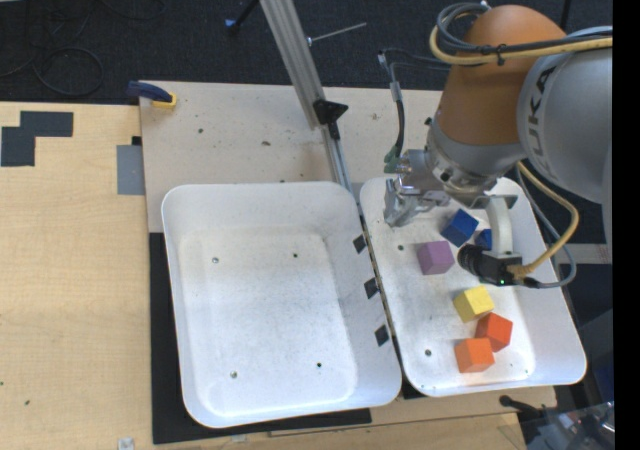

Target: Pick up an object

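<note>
My gripper (398, 210) hangs low over the far left part of the right bin (560, 363), its metal fingers pointing down with nothing seen between them. A purple cube (434, 257) lies just to its lower right. A blue block (461, 226) sits to the right of the gripper, partly under the wrist. Further toward the front lie a yellow cube (472, 303), a red-orange cube (495, 329) and an orange cube (473, 354).
The left bin (190, 238) sits beside the right one, joined by black clips (369, 287). A slanted aluminium rail (296, 58) rises behind the bins. A black cable connector (483, 266) hangs from the arm above the cubes.
</note>
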